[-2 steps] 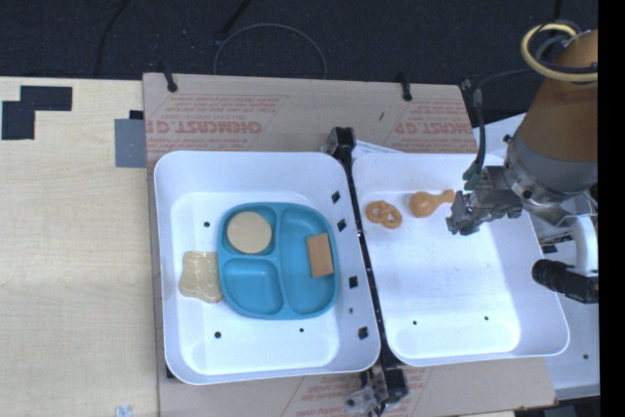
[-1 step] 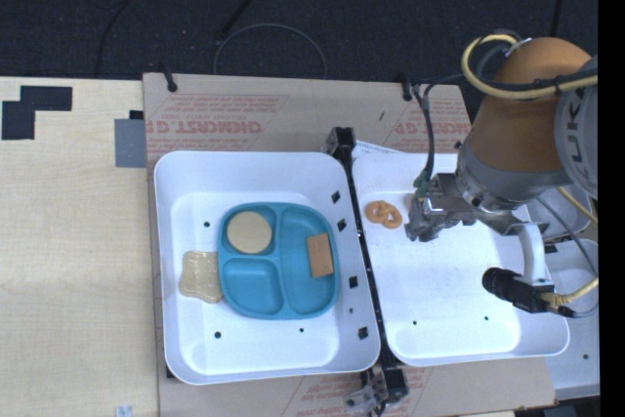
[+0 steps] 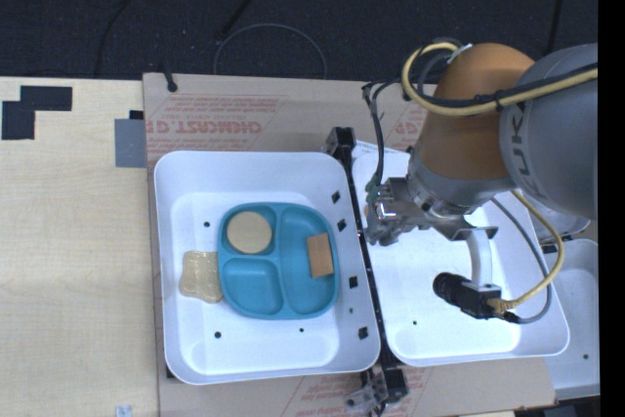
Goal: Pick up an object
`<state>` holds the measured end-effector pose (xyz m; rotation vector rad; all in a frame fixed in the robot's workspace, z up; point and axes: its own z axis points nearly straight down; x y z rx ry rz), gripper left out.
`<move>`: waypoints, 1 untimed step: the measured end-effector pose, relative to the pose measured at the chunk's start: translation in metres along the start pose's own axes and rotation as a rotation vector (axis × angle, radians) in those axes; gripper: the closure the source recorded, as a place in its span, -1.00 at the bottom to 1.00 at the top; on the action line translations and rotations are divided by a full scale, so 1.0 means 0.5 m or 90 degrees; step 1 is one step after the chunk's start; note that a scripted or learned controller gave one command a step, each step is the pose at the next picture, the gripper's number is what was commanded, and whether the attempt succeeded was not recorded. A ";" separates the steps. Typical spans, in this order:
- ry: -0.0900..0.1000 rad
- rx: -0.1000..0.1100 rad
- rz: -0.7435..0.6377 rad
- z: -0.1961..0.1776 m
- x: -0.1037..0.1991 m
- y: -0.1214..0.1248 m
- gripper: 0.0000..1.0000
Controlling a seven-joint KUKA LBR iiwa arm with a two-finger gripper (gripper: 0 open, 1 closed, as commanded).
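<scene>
- The arm (image 3: 508,127) is reaching in from the right of the frame, its orange band sitting over the upper part of the right bin (image 3: 439,347).
- The gripper (image 3: 383,215) is hanging near the left wall of the right bin, just beside the divider where the two bins are meeting — whether it is apart or together I cannot tell, as the wrist is hiding the tips.
- Nothing is showing between its tips, so I am judging the pick as not yet made; the step in hand is looking like the approach.
- The candidate things are all lying in the left bin (image 3: 186,190), left of centre in the frame: a blue sectioned tray (image 3: 276,293), a round tan disc (image 3: 248,231) in its upper-left compartment, and a brown block (image 3: 319,256) in its right compartment.
- A pale yellowish piece (image 3: 200,275) is lying on the bin floor, touching the tray's left edge.
- The next move is calling for a shift left across the divider — the brown block is nearest — then a descent over it with the tips straddling its narrow sides.
</scene>
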<state>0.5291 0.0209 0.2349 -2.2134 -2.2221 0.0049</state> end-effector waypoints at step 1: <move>0.000 -0.001 0.000 -0.007 0.091 -0.010 1.00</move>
